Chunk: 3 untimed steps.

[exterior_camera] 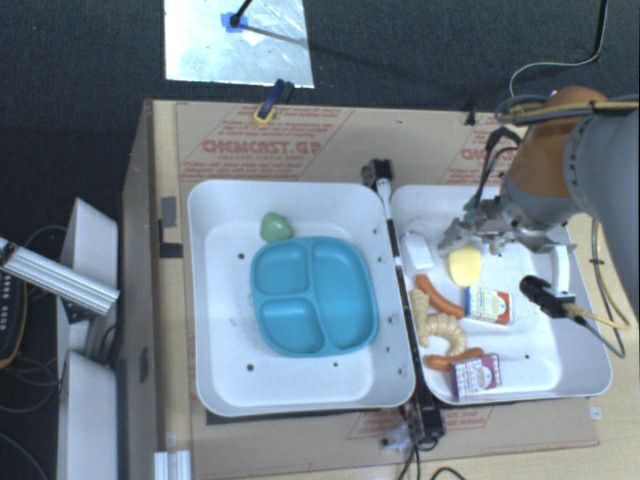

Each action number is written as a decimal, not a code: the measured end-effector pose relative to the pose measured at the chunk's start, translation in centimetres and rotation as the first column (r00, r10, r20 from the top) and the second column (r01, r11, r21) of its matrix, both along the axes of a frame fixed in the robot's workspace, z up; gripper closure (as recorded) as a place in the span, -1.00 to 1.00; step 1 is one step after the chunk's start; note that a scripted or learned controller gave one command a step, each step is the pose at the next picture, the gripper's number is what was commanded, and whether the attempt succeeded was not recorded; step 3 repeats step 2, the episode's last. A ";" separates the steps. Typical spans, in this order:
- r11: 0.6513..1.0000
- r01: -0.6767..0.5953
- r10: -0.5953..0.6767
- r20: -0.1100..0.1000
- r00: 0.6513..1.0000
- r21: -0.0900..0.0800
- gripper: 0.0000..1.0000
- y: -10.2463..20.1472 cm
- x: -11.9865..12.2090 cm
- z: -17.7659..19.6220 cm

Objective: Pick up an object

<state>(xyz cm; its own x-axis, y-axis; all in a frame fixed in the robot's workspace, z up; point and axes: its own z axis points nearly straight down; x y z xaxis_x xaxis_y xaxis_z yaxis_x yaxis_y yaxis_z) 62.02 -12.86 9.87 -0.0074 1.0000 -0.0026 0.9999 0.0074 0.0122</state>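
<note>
Gripper hangs at the far edge of the yellow piece in its bin; apart or closed, cannot tell. Risk: the white block and sausage sit just beside the yellow piece, so a descent may nudge them or skid off its rounded surface.

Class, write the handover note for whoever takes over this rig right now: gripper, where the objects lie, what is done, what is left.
The gripper hangs over the far part of the right bin, just above the yellow object.
Also in that bin: white block, sausage, red-and-white carton, purple carton.
The left bin holds the blue divided plate and the green object.
Done: nothing visibly lifted.
Left: grasp one object, probably the yellow one, and raise it.
</note>
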 end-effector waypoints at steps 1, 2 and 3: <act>1.000 0.003 -0.003 -0.011 1.000 0.002 -1.00 2.3 -1.4 -1.4; 1.000 0.001 -0.001 -0.009 1.000 0.002 1.00 2.3 -1.3 -0.3; 1.000 0.001 -0.001 -0.009 1.000 0.002 1.00 2.3 -1.3 -0.3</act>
